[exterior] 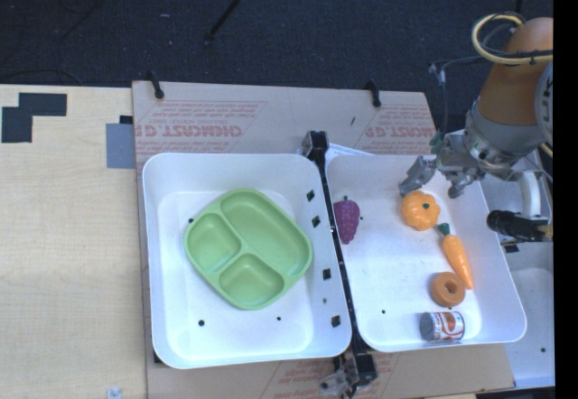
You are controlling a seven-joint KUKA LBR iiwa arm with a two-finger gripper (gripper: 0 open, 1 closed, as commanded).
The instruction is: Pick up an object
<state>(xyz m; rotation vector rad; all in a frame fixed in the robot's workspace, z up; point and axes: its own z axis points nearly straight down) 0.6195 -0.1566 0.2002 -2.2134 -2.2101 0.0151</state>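
The counter point(63, 235) carries two white bins side by side. The left bin point(172, 334) holds a green divided plate point(248, 248) lying flat near its middle. The right bin point(388, 298) holds the smaller things: a purple bunch of grapes point(346, 218) by its left wall, an orange pumpkin point(421, 210) near the far right corner, a carrot point(456, 260) just below it, a brown doughnut point(447, 289) touching the carrot's tip, and a small can point(442, 326) on its side by the near edge. The arm point(510, 108) reaches in from the right, its tool point(440, 179) hanging just above the pumpkin, fingers spread apart with nothing between them.
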